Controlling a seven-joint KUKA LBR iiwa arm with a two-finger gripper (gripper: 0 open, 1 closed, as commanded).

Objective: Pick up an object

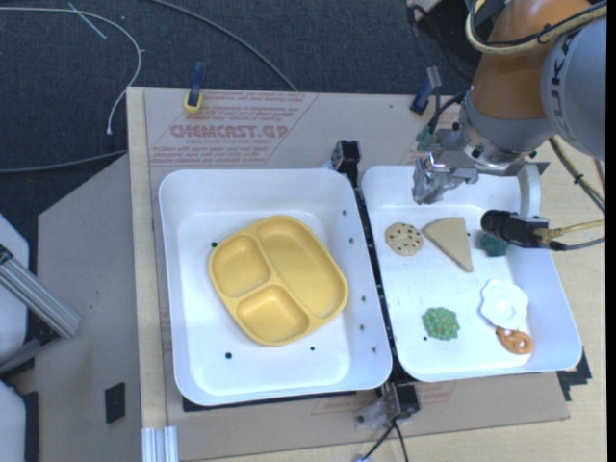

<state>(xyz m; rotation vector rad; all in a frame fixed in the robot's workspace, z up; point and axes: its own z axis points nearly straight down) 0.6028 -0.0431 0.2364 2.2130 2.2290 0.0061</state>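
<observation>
In the right bin (549,340) lie a round cookie (403,239), a tan wedge-shaped slice (452,240), a green broccoli-like piece (442,322), a white fried egg (504,303), a small orange pretzel (515,341) and a teal piece (495,245) partly hidden by a black fitting. My gripper (429,189) hangs over the bin's far left part, just above and behind the cookie and the slice. Nothing shows between its fingers.
The left bin (192,354) holds a yellow three-compartment plate (277,278). A black fitting with a yellow cable (515,227) reaches over the right bin's far right side. The arm's grey and orange body (525,56) fills the top right. Cardboard surrounds the bins.
</observation>
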